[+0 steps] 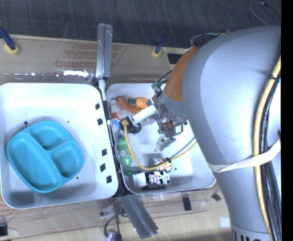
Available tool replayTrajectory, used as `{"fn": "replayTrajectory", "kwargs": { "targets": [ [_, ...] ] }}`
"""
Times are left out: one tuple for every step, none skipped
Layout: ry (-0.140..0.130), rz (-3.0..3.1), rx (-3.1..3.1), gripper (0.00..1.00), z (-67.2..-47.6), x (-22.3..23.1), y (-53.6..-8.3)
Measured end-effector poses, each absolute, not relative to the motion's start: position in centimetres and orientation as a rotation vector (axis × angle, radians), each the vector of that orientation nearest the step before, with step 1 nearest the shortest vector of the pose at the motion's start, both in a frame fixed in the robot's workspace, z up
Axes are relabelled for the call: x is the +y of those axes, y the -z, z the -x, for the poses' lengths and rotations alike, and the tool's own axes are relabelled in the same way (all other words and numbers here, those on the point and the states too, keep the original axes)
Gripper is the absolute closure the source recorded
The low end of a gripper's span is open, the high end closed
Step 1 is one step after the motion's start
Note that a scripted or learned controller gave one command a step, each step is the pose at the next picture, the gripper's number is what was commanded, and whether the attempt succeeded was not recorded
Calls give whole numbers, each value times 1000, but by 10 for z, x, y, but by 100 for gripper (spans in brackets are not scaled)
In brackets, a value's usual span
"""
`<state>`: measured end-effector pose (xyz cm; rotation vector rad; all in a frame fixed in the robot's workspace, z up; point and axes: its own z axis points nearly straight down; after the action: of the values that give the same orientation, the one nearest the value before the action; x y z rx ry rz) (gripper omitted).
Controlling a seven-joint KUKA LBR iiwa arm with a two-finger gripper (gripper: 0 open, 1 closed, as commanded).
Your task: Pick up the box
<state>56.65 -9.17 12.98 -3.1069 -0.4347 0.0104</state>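
Reaching in from the right, the grey arm [236,109] hangs its hand [165,137] low over the middle of the right bin [201,177]. Whether the hand is open or closed cannot be told from this slanted view, and nothing visibly sits in its grasp.

The box [157,177] lies near the front wall of that bin, a small dark carton with pale and red printing, resting flat on the bin floor. It sits toward the front of the hand and apart from it, with a yellow cable [136,159] curving past between them. Just to its left lies a green bottle [124,155], close alongside.

The box is probably light and stiff, thin card that would dent under a hard squeeze, with printed faces that may be a little slick. Its shorter width looks the sensible place to grip, coming down from above. The bottle and the bin wall crowd two sides, so the approach likely needs care.
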Motion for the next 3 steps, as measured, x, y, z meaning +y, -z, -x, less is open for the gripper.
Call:
{"fn": "replayTrajectory", "kwargs": {
  "targets": [
    [-3,3123,-326,0,-609,-79,-257],
    [-11,3119,-351,0,-509,-74,-190],
    [-5,3104,-465,0,-605,-77,-235]
  ]
}}
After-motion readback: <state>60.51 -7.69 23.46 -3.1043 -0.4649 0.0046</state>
